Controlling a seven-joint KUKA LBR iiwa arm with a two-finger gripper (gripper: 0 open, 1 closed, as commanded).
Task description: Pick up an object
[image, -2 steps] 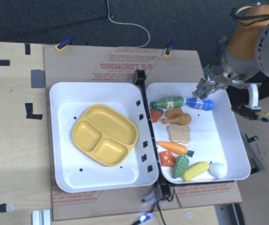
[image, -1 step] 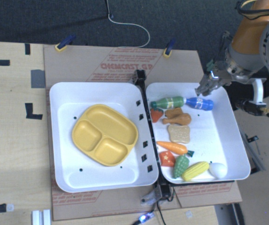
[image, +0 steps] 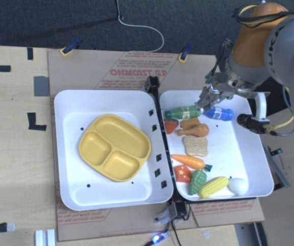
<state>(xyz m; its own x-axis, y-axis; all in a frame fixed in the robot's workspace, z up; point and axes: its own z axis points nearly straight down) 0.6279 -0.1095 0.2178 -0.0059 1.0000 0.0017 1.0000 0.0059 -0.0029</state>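
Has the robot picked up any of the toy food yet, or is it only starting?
Only starting, it looks like. The gripper is low over the right bin, close to the green bottle and the blue bottle, but nothing shows between its fingers. The carrot, the corn and the other food lie in the bin. The grab and the lift are left.

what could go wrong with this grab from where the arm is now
The gripper sits right where the green bottle and blue bottle nearly meet, so it may catch both or nudge one aside. The chicken leg lies just below and could get bumped. Round bottles may also roll away.
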